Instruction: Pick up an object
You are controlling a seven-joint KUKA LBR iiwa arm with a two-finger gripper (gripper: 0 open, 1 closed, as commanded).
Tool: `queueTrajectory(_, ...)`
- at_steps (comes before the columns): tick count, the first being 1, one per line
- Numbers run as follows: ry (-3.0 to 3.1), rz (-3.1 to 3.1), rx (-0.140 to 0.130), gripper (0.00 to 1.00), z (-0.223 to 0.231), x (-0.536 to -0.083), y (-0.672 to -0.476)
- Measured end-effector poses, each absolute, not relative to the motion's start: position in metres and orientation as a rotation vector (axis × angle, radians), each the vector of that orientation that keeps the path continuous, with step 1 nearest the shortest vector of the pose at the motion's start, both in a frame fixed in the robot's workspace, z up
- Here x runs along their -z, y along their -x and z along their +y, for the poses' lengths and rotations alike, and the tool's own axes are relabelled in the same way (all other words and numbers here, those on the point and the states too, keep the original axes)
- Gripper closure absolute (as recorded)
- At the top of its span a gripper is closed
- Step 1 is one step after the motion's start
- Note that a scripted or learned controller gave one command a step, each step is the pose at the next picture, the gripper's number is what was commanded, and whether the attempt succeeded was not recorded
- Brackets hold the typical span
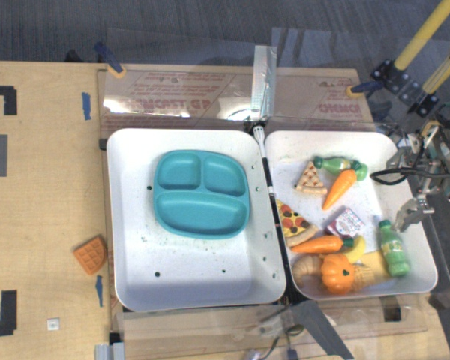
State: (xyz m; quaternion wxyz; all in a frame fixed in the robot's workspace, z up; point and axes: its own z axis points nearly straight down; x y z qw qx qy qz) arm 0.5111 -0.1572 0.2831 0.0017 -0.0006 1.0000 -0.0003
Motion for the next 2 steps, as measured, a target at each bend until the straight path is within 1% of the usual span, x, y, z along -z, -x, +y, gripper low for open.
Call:
queueTrajectory(1, 0.454, 3.109, -0.003, 0.00, -0.118, -0.184, -0.483)
queueTrajectory(2, 0.316, 3.113, 0.004, 0.00, -0.127, -0.089, -0.546)
